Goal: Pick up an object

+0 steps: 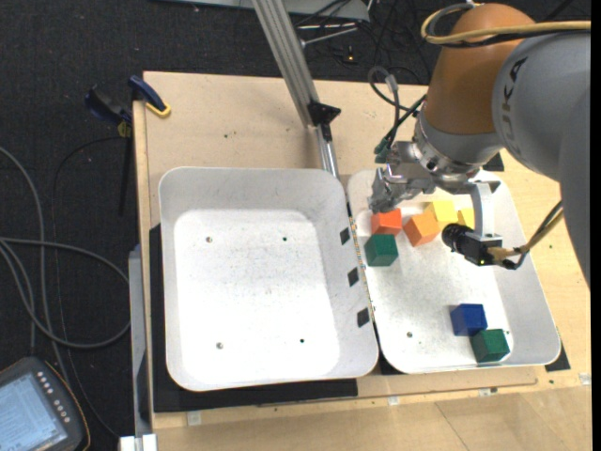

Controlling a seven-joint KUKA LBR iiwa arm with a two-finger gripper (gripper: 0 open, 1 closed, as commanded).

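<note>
Dark carpet with loose cables was noted around a pale wooden bench (pixel 235 111) bearing two shallow white bins side by side. The left bin (pixel 188 195) was seen beside the right bin (pixel 535 318), which carried small coloured blocks. A red-orange block (pixel 386 221) was seen near that bin's upper left, touching a green block (pixel 380 249) just below it. An orange block (pixel 422 226) lay just to the right, with a yellow block (pixel 449 210) beyond. A blue block (pixel 468 318) and a dark green block (pixel 490 344) sat well apart, near the lower right corner.

The blocks were judged light, rigid and flat-sided, probably foam or wood; a hold across two opposite flat faces was judged best. The crowding beside the red-orange block was judged likely to obstruct a grasp.

The gripper (pixel 387 194) was seen hanging directly over the red-orange block, at or just above its top. Whether it was spread or closed could not be told, and nothing was seen held.
</note>
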